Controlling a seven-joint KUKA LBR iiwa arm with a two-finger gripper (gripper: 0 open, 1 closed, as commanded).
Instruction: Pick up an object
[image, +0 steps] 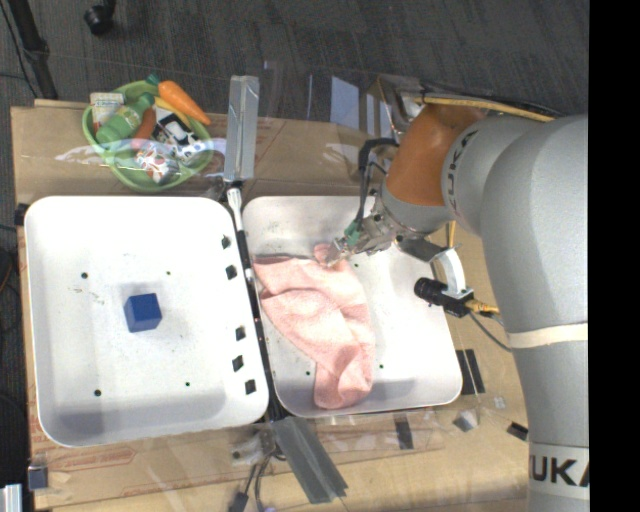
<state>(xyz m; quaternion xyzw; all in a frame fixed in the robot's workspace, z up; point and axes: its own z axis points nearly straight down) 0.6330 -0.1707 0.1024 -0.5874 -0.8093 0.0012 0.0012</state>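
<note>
**A:** Where is the arm as the shutter falls?

**B:** The grey KUKA arm (520, 230), its orange band (425, 150) above the wrist, reaches in from the right over the right-hand white bin (430, 370). Its hand (345, 243) is low at the upper middle of that bin, right at the top edge of a pink cloth (320, 320).

**A:** Does the hand hold the cloth?

**B:** A small bunch of pink fabric shows at the fingertips, touching them. Whether the fingers are spread or pressed together on it, I cannot tell; they are too small and dark against the wrist.

**A:** How does the cloth lie?

**B:** Crumpled, along the bin's left side, running from near the upper left corner down toward the lower edge, where a fold hangs thicker.

**A:** And the other bin?

**B:** The left-hand white bin (60, 400) carries one blue cube (143, 311), left of its middle, well apart from the arm.

**A:** Anything else on the worktop (300, 135)?

**B:** A green bowl (125, 172) at the far left corner, beyond the left bin, heaped with toy items, among them an orange carrot (182, 98). A black cable plug (437, 292) hangs beside the wrist, over the right bin's right side.
</note>
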